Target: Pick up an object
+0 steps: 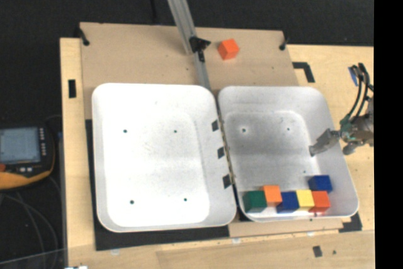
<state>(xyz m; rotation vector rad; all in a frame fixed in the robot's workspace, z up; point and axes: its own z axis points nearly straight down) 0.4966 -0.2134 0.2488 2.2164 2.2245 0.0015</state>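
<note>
gripper: the gripper (pixel 322 140) sits over the right rim of the right bin, coming in from the right side; a grey finger-like part points left and down toward the bin floor. i cannot tell how the gripper is set, and nothing is seen in its grasp.
arm: just a short piece of the wrist (pixel 357 130) with dark cables above it shows at the right.
right bin: the right bin (pixel 264 104) is white with a greyish, scuffed floor; its blocks all lie along the near wall.
blocks in the right bin: a green block (pixel 254 200) at the left end, an orange block (pixel 272 194) just beside it, then a blue block (pixel 288 200), a yellow block (pixel 305 198), and a second orange block (pixel 320 200) at the right end. a second blue block (pixel 320 183) sits just behind that right end. they touch or nearly touch in a row, well below the gripper.
left bin: the left bin (pixel 113 104) is white, with a few small dark dots on its floor.
loose block: an orange cube (pixel 228 49) lies on the brown board behind the bins, outside both.
post: a grey metal rail (pixel 176 0) slants down to the gap between the bins.
side item: a small screen device (pixel 21 147) rests off the bench at far left.
</note>
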